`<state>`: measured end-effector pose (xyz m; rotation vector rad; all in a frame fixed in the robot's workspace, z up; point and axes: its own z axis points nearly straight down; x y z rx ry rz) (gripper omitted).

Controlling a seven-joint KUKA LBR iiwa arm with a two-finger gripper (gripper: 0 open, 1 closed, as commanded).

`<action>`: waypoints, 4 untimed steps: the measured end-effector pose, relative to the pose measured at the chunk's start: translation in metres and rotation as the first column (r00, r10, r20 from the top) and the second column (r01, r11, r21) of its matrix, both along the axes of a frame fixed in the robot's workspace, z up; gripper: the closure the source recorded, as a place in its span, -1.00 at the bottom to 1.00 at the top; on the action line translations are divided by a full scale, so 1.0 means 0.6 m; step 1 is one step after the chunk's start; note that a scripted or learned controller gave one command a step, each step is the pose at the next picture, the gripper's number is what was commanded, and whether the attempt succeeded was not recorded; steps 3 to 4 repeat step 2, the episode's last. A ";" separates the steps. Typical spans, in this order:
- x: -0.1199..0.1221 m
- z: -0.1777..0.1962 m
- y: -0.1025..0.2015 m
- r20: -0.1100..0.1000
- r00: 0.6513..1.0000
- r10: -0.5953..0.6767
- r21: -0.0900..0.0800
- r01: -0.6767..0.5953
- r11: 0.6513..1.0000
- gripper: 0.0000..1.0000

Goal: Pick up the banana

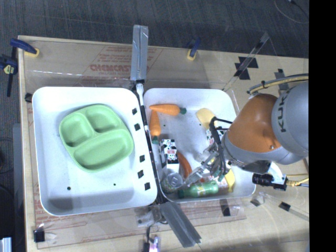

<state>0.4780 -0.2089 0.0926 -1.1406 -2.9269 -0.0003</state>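
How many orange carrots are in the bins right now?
3, all in the right white bin: one orange carrot lying across the top, one by the divider, one lower middle. The arm may hide more.

Even overhead light, mild glare on white bins, slightly soft, perhaps compression-blurred detail

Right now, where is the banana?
The banana lies in the right bin, near its far right corner, just right of the carrot and beside the arm.
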 end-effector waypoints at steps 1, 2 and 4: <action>0.020 0.085 -0.004 0.001 0.999 -0.032 -0.001 0.032 0.999 -1.00; 0.024 0.121 -0.004 0.002 1.000 -0.031 -0.001 0.031 1.000 -1.00; 0.024 0.121 -0.004 0.002 1.000 -0.031 -0.001 0.031 1.000 -1.00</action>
